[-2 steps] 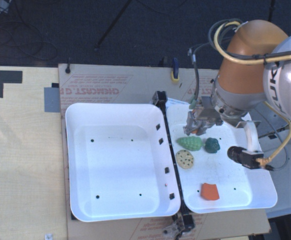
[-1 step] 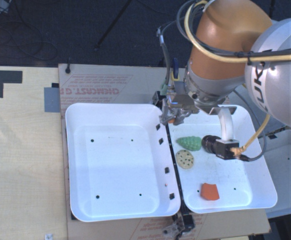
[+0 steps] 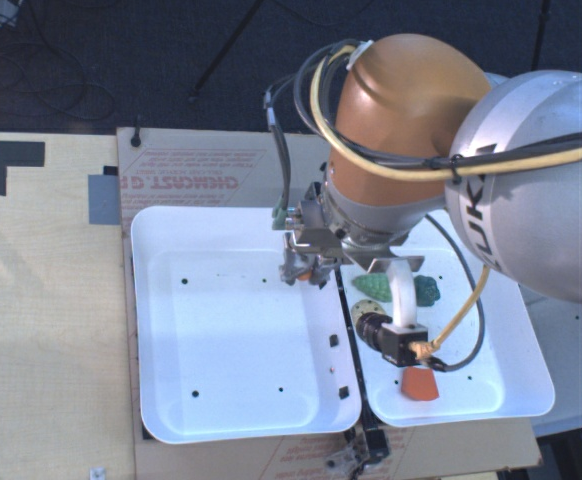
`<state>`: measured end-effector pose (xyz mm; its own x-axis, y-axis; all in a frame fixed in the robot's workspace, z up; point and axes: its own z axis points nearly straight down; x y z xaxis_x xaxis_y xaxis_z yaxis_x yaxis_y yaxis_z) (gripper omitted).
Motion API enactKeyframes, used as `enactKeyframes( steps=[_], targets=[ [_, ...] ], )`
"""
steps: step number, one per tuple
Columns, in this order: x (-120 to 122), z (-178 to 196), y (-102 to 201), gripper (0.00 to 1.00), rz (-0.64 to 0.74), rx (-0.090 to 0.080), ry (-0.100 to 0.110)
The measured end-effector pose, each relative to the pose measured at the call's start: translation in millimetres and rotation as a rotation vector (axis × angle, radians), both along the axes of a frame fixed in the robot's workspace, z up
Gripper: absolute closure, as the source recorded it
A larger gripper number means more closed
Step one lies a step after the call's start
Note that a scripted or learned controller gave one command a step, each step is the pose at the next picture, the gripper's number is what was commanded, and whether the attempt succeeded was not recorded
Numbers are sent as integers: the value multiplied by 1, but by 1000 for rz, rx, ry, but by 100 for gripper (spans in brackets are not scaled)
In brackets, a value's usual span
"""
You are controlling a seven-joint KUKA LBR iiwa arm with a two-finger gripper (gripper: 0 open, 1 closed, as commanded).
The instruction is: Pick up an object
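The arm (image 3: 491, 168) reaches in from the right and bends down over the two bins. The end effector (image 3: 306, 273) hangs low over the left bin (image 3: 171, 368), at the far right part of it, just beside the wall that it shares with the right bin (image 3: 516, 373). From this angle I cannot tell how far the end effector is open, and I cannot tell if it has hold of anything.

The things to pick lie in the right bin. A green piece (image 3: 375, 286) is near the far left part of this bin, and a teal piece (image 3: 428, 290) lies just beside it, to the right. An orange block (image 3: 420, 385) lies apart from them, near the front rim of the same bin.

Both bins stand on a sheet of cardboard (image 3: 201, 173), and the cardboard lies on the pale desk (image 3: 41, 308).
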<state>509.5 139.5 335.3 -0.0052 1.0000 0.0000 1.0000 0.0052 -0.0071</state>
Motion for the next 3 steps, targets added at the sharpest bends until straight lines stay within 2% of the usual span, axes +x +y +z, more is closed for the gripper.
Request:
enactKeyframes(
  steps=[1, 2, 3],
  targets=[
    [-34, 125, -70, 100, -9, 1, -16],
    [-34, 56, -11, 100, 0, -2, 1],
    [-6, 203, 13, 100, -2, 3, -17]
  ],
)
